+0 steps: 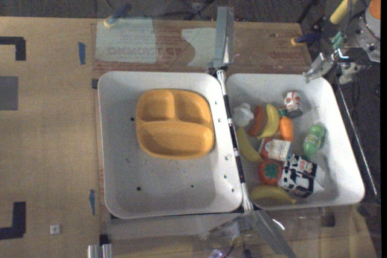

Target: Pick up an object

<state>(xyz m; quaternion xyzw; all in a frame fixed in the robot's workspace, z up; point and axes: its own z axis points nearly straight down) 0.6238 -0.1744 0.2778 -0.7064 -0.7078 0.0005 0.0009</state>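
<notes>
The right bin [344,148] holds several toy foods. Among them are a green bottle [314,139], a small red-and-white can [293,103], a black-and-white milk carton [299,176], a red tomato [269,171], an orange carrot [286,129] and a yellow banana [269,193] at the near rim. My gripper [329,69] hangs over the far right corner of that bin, above the rim. Its fingers stand apart with nothing between them. It is well clear of all the toys.
An orange divided plate [175,122] lies in the left bin [121,178]. A metal divider [224,45] runs between the bins at the back. Cables and tripod legs lie on the floor behind the bench.
</notes>
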